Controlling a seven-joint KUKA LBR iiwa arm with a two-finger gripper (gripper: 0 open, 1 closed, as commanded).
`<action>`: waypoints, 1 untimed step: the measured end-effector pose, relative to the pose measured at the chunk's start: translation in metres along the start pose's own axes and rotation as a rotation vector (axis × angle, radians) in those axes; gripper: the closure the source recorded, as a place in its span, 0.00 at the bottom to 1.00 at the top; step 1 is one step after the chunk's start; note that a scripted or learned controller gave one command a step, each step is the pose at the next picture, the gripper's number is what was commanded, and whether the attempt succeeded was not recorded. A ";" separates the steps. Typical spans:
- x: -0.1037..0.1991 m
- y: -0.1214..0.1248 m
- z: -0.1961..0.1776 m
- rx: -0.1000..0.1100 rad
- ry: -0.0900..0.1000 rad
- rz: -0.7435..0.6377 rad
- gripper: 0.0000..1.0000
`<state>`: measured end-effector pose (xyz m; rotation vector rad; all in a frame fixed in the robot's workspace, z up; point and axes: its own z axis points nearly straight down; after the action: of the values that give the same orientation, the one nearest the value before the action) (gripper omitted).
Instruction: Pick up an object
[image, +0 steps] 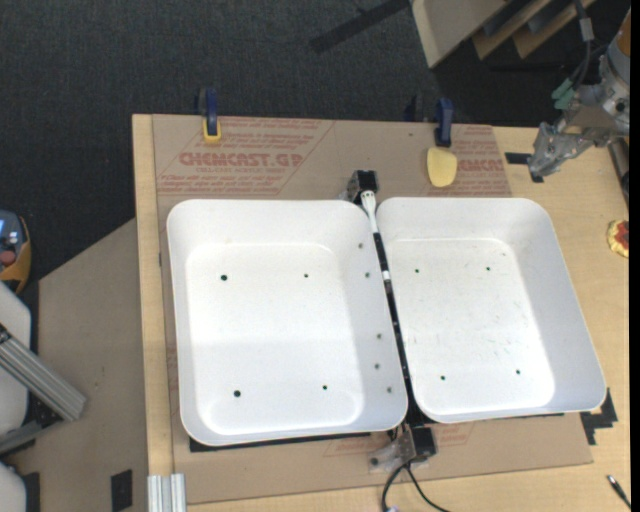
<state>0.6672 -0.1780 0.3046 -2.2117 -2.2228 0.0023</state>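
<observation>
The gripper (548, 160) hangs over the bench's (300, 150) far right corner, beyond the right bin (560, 300). Whether its fingers are spread or closed cannot be made out. A yellow object (442, 166) lies at the far edge.

Arm (610, 80) cut off by right and top edges; wrist alone was in frame. Gripper (552, 152) small, dim against bench; finger state could not be read. Red-yellow object (617, 237) clipped by right edge, kind unclear. Blue-red item (8, 245) cut by left edge, possibly a container. Cables (400, 490) ran off bottom edge. Shelf (500, 25) cropped at top.
</observation>
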 end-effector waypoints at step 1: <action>-0.049 -0.001 -0.048 -0.013 -0.009 0.009 1.00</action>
<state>0.6666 -0.2271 0.3526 -2.2327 -2.2242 -0.0027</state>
